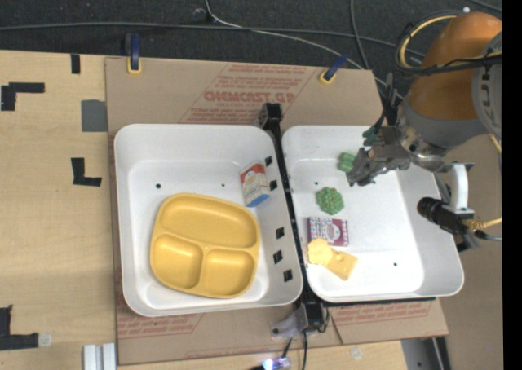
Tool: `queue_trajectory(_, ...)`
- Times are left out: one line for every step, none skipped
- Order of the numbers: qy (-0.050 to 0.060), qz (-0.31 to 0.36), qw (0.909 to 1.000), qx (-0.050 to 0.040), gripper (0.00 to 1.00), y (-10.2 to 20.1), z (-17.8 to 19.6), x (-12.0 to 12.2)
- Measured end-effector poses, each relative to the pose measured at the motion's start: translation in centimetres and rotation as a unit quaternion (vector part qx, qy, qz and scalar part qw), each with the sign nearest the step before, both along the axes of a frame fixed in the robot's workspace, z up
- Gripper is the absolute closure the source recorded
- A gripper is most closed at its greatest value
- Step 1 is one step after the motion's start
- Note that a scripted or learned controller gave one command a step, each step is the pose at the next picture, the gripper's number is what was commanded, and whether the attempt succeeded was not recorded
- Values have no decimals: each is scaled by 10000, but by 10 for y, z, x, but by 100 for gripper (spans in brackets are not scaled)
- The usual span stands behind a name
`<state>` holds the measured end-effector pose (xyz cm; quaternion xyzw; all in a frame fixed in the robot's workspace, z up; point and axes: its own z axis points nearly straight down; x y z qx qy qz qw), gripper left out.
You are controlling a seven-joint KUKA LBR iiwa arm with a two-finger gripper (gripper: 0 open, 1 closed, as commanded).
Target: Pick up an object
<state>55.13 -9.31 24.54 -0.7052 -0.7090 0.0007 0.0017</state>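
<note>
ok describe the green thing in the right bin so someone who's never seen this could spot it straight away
Start at the right white bin, the one the arm reaches over. Near its middle, left of the gripper, lies a small bumpy green object. It is the only green item there; just below it sit a purple packet and a yellow piece.

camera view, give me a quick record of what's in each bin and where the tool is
left bin: yellow divided tray, small carton by the right wall
right bin: green lump, purple packet, yellow wedge
tool: over the right bin's upper part, up and right of the green lump
held: nothing seen between the fingers
</note>
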Motion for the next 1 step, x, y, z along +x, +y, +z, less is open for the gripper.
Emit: queue_trajectory(-4,7,10000,1,100,60,1,-15)
